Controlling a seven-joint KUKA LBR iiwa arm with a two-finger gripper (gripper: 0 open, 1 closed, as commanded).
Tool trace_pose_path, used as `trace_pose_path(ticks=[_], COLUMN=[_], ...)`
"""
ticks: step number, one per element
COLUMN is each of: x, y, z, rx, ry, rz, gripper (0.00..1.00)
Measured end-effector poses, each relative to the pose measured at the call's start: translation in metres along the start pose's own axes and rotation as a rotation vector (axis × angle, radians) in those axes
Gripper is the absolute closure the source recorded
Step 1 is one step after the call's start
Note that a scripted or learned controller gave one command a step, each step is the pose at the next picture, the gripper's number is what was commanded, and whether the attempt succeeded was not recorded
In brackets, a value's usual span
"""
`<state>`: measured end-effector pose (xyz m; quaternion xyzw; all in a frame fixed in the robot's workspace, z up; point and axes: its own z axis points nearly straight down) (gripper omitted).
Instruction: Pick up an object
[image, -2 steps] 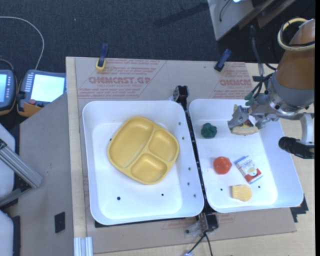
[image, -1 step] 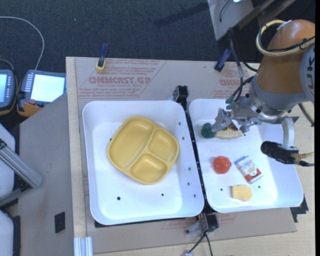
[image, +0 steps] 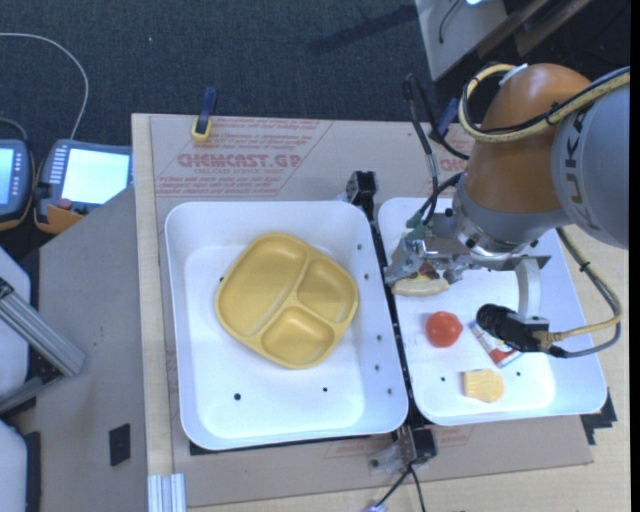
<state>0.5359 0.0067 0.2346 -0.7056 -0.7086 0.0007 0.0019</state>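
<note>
Nearest the camera, at the lower edge of the right bin (image: 560, 400), toward 5 o'clock in the view: a yellow wedge like a piece of toy cheese (image: 484, 385), lying flat and apart from its neighbours; just beyond it at about 4 o'clock, a red tomato-like ball (image: 444, 328), with a small red-and-white item (image: 497, 349) to its right, partly covered by a black cylindrical part (image: 505, 326) that carries a yellow cable. Further back in the same bin, around 3 o'clock: the gripper (image: 415, 262) lowered over a pale, flat bread-like piece (image: 420, 287) beside the bin's left wall; fingers tangled visually with wires and the wrist above, so cannot tell whether the jaws are released or clenched, nor whether the pale piece is touched. Above the gripper, bulking at 2 o'clock: the arm's orange band (image: 525, 140) and grey housing. In the left bin (image: 190, 330), near the view's centre: a yellow three-compartment plate (image: 287, 298), lying flat, slightly turned, well apart from the bin walls. Farthest, at 11 o'clock on the cardboard sheet (image: 250, 150) beneath both bins: a blue-and-yellow clamp (image: 204, 115) at the sheet's far edge.
</note>
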Motion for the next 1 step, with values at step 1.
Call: trace_pose_path(ticks=[1], x=[0.0518], y=[-0.0075], z=[0.0111], rx=[0.0], ry=[-0.001], rz=[0.0], gripper=[1.0])
